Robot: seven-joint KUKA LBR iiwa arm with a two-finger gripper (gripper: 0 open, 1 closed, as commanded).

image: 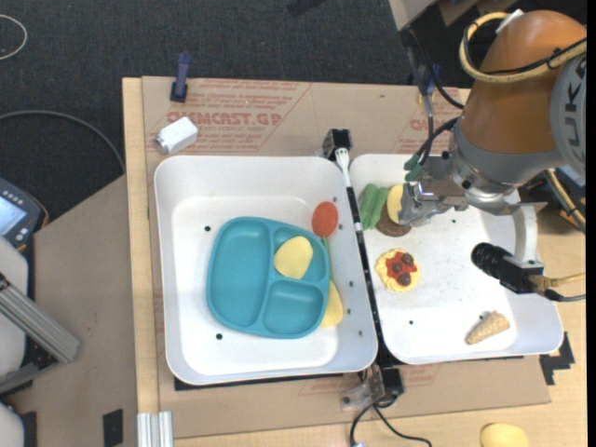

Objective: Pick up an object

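From where I sit, nothing is lifted yet, so the pick is still open. Nearest me in the right bin [549,343] lies a cone [488,327], flat on the floor and untouched. A bit further in, the small pizza [399,270] lies flat too, just beside the divider. In the left bin [177,277] the blue tray [244,277] holds a yellow piece [294,257] in one compartment, with another yellow bit [332,306] at its right edge and a red ball [324,219] just beyond its far corner; none of those look like the current target. Further back, the gripper [416,203] is low in the right bin's far left corner, right at a yellow-white object [397,198] that sits touching a green one [372,206]. I can't tell how the gripper is set from this angle, the wrist blocks it, and I see nothing clearly clamped. My read: approach done, grasp unconfirmed, lift still to come. Risk is the green item crowding the grab.
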